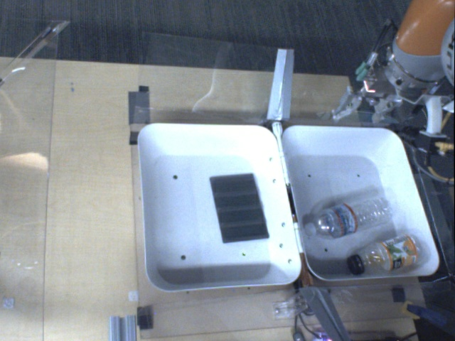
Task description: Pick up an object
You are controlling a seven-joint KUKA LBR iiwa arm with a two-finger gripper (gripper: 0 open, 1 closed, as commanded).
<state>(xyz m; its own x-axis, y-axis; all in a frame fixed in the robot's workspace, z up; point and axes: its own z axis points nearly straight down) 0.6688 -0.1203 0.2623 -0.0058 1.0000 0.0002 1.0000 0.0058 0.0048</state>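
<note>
A black ribbed rectangular pad point(239, 207) lies flat in the middle of the left bin point(163, 155). In the right bin point(334, 148), a clear plastic water bottle point(350, 217) with a blue and red label lies on its side. Closer to the front lies a second bottle point(384, 255) with a black cap and a yellow-orange label. My gripper point(366, 109) hangs at the top right, above the back rim of the right bin and well clear of both bottles. It is open, with nothing between its fingers.
A metal post point(281, 84) stands upright behind the seam between the bins. Clear plastic sheeting point(43, 190) covers the wooden bench on the left. Cables point(434, 155) run along the right side of the right bin.
</note>
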